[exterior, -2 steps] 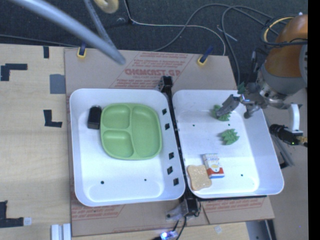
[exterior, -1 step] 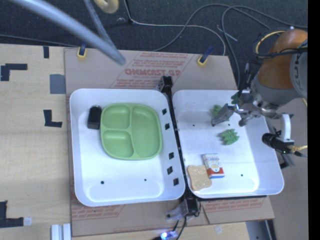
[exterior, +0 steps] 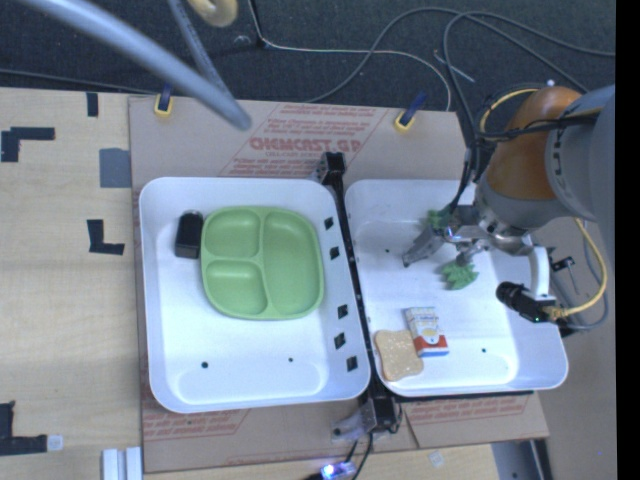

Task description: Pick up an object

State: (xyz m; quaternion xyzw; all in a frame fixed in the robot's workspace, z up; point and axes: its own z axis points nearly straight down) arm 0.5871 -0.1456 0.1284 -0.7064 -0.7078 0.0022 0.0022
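My gripper (exterior: 441,257) hangs over the middle of the right bin (exterior: 500,373), its two fingers spread open with nothing between them. One finger (exterior: 415,254) points down and left. A green leafy toy (exterior: 459,276) lies on the bin floor just under and right of the other finger. A second small green piece (exterior: 437,216) sits by the wrist at the far side. A small red and white box (exterior: 427,331) and a tan slice of bread (exterior: 398,355) lie near the bin's front left.
The left bin (exterior: 170,358) holds a green divided plate (exterior: 263,262) and a small black block (exterior: 188,235) beside it. A black divider (exterior: 345,268) runs between the bins. Cables (exterior: 470,158) trail across the back right.
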